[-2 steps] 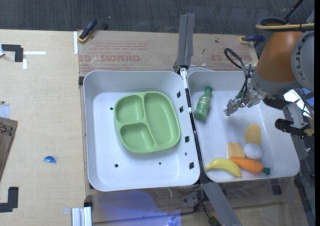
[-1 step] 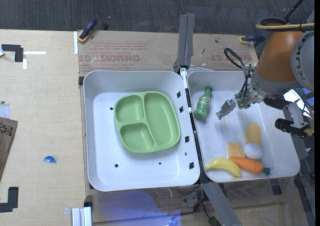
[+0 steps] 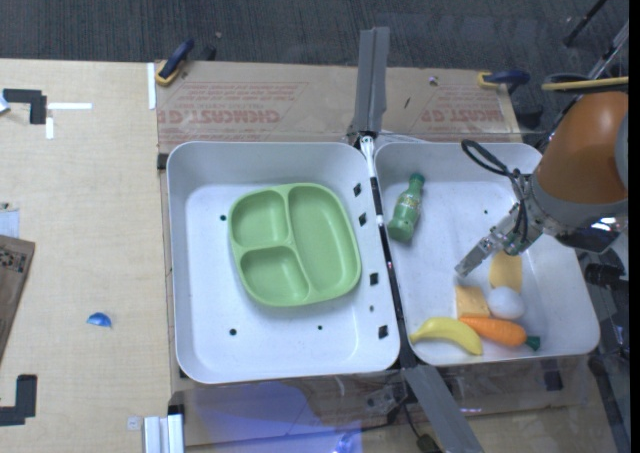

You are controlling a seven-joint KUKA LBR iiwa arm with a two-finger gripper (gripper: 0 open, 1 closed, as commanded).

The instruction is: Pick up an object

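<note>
The gripper (image 3: 478, 259) hangs over the right bin (image 3: 440, 176), holding nothing visible; how far it is open cannot be told. The arm (image 3: 585, 156) enters from three o'clock. Banana (image 3: 450, 333), carrot (image 3: 497, 330) lie at six o'clock.

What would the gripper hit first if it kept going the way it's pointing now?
The gripper points down and left, so it would probably meet the bare floor of the right bin first. The cheese wedge lies just beside that line; depth is unclear.
</note>
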